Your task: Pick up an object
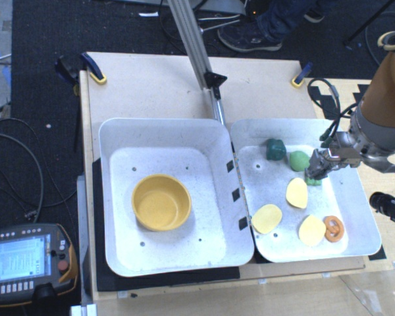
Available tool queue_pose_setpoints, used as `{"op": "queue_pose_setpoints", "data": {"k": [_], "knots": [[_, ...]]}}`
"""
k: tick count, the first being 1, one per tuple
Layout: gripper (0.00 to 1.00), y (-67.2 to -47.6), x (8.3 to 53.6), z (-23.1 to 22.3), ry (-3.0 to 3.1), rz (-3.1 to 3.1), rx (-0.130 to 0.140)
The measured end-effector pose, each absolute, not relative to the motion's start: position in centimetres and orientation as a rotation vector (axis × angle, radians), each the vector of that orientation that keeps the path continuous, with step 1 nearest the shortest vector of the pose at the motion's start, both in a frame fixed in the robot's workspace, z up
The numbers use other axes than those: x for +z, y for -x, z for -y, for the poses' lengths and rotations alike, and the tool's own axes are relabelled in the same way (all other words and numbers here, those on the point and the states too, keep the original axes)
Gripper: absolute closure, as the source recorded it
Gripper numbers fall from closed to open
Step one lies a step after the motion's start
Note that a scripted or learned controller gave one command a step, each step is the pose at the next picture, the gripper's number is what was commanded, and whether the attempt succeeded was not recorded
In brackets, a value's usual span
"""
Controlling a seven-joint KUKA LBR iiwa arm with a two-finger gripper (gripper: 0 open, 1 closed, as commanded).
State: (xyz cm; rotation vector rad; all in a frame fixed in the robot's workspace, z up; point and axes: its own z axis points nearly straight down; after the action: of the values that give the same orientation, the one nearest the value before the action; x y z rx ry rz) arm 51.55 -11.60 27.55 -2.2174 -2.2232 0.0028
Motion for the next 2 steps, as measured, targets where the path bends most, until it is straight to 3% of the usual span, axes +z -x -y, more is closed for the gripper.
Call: {"op": "queue_pose_setpoints", "data": {"k": [2], "knots": [[0.00,-50.2,17.3,10.3,2.219,2.211,0.010]]}}
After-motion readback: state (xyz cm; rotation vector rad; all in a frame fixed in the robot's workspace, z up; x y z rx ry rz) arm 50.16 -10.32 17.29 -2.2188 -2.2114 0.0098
